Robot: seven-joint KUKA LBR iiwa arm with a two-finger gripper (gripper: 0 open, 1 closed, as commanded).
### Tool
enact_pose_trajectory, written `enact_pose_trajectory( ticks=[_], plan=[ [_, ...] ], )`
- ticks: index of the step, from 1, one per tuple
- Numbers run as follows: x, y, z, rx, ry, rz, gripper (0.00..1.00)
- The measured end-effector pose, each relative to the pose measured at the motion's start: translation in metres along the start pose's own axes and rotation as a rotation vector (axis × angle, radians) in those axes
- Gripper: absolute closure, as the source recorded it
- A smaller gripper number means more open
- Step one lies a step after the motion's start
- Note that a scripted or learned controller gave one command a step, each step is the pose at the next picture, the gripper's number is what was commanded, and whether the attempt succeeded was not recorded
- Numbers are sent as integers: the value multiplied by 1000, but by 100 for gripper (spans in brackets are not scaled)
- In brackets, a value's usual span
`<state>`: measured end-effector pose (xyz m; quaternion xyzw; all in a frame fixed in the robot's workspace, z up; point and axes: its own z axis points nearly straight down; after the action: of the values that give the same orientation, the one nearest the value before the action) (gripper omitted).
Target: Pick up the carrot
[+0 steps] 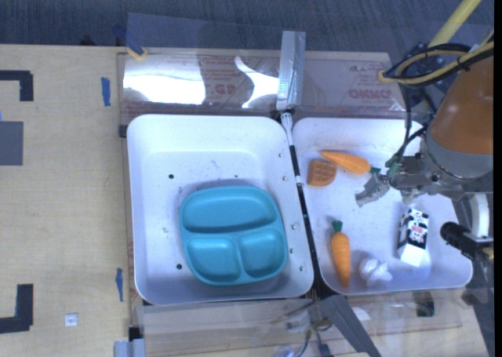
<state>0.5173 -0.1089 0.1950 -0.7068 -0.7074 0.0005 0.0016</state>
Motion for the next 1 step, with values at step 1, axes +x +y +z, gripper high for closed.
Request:
enact_pose_trajectory(
  ticks=[1],
  plan=[
    [62, -38, 12, 0, 0, -55, 0]
  ],
)
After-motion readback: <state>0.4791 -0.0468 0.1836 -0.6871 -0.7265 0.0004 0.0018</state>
